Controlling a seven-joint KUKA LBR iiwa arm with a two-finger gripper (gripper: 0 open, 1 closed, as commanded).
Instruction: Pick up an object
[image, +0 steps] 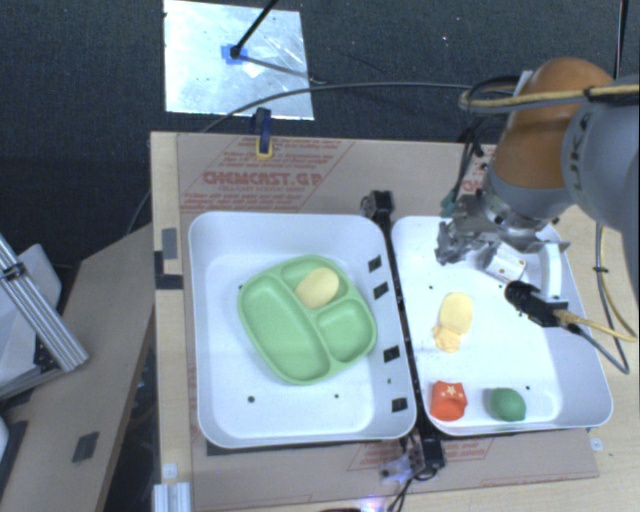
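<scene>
End effector (462, 243) — grip state unclear — hovers near right bin's (585, 385) far edge, above yellow toy (455, 320).

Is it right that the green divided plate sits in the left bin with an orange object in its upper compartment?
Not quite. The camera view shows the green divided plate in the left bin, but the object in its upper compartment is yellow, not orange.

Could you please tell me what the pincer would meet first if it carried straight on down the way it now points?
Most likely the bare floor of the right shallow white bin: the pincer points down near that bin's far left corner. The pale yellow soft toy lies nearer the camera, seemingly off that line, though depth is unclear.
</scene>
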